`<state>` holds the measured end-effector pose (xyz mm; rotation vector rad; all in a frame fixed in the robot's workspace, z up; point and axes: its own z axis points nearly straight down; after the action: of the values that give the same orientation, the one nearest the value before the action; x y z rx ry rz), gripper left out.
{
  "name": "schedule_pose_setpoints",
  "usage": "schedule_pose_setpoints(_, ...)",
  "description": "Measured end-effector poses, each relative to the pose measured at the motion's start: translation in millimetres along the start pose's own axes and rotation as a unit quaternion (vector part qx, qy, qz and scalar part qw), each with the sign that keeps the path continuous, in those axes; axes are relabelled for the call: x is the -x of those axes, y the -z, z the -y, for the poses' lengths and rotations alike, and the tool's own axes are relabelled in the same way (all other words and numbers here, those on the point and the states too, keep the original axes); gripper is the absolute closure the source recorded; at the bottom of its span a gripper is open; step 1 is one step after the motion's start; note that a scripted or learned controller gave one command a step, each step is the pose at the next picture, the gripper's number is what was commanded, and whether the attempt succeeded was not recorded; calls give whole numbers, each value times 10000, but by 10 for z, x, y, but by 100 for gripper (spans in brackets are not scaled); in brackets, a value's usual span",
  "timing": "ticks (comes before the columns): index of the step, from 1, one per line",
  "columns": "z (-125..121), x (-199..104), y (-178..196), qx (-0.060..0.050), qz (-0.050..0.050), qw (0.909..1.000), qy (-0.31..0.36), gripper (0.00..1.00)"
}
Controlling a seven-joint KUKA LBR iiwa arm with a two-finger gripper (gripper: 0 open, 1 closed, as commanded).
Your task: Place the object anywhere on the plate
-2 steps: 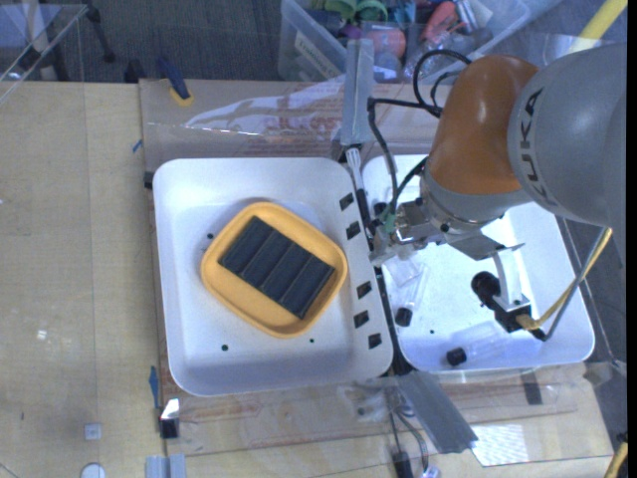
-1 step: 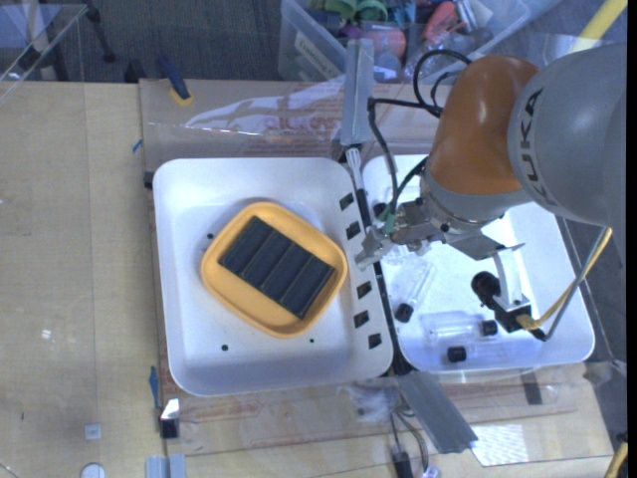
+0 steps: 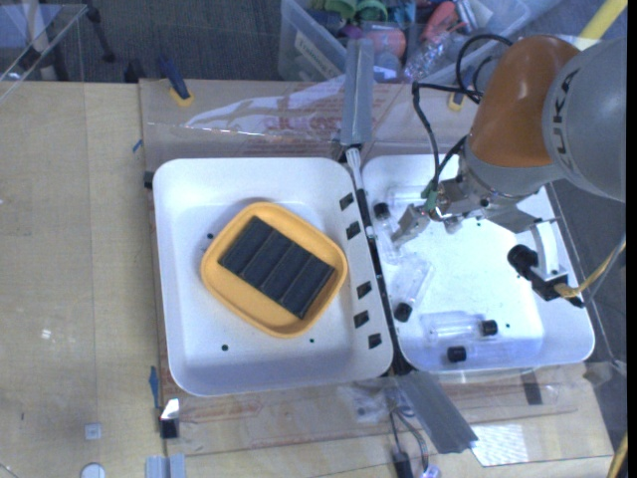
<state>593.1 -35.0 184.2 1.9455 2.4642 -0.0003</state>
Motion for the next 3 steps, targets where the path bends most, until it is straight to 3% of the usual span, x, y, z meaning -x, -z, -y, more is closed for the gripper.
schedule_pose_setpoints(1,-9,4,98,13,10,10000,1,100)
schedule_pose_setpoints(2,-73,-574,2,-19,-17,9972,753,100)
schedule_pose_setpoints(3,-63,-1029,328,5,-5,9948,1015,100)
